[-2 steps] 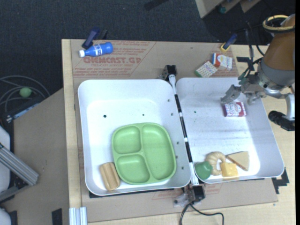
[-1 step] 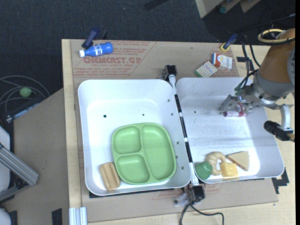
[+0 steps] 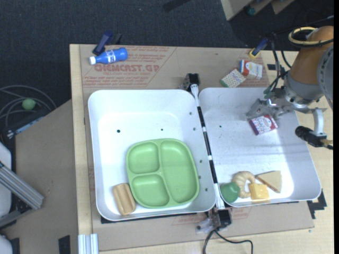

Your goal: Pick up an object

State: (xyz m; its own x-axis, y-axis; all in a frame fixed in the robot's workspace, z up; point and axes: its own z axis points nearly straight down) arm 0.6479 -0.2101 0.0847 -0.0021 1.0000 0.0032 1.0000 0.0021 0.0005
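Now the metal gripper [image 3: 263, 110] hangs low in the right bin [image 3: 296, 157], right over a small red-and-white packet [image 3: 262, 124]; whether its claw is spread or pinching, I cannot tell. Nearer the bin's front edge cluster a twisted pretzel [image 3: 244, 181], yellow cheese wedge [image 3: 259, 192], tan sandwich triangle [image 3: 270, 180], and round green cup [image 3: 230, 192].

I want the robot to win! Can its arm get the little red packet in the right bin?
Probably yes. The end effector hangs right by the packet, with nothing lying over it.
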